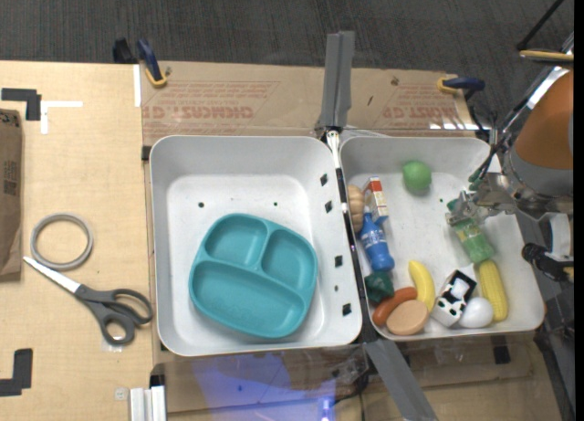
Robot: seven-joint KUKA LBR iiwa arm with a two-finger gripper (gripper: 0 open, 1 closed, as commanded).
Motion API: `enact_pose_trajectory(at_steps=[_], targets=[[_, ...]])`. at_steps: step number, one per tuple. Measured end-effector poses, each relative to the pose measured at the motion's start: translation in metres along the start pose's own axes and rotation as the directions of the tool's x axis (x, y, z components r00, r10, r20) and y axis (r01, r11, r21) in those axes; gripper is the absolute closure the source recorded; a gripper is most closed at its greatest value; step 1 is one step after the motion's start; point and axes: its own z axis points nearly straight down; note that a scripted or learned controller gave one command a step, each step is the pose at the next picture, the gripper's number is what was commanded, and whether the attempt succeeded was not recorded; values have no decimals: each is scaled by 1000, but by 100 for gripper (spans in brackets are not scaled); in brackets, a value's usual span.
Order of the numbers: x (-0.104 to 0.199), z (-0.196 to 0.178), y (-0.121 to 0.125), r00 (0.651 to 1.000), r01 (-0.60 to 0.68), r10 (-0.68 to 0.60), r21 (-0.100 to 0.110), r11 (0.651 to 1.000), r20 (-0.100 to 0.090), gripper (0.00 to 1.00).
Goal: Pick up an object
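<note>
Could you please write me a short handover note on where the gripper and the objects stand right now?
Gripper: low over the right bin, at a pale green object by the right wall; a hold is not confirmed.
Objects: green ball, blue bottle, banana and corn cob lie in the right bin. The teal divided plate sits in the left bin.
Done: the approach.
Left: secure a grasp and lift.

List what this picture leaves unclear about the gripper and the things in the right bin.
- Gripper: open or shut is too small and cluttered to tell.
- Green block below it: held or merely touched is unclear.
- Blue bottle: label too small to read.
- Arm: cut off by the right edge.
</note>
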Motion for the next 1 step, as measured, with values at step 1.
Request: enact_pose_trajectory(at_steps=[1], targets=[[56, -92, -4, 1000, 22, -22, 0, 1000, 2, 100]])
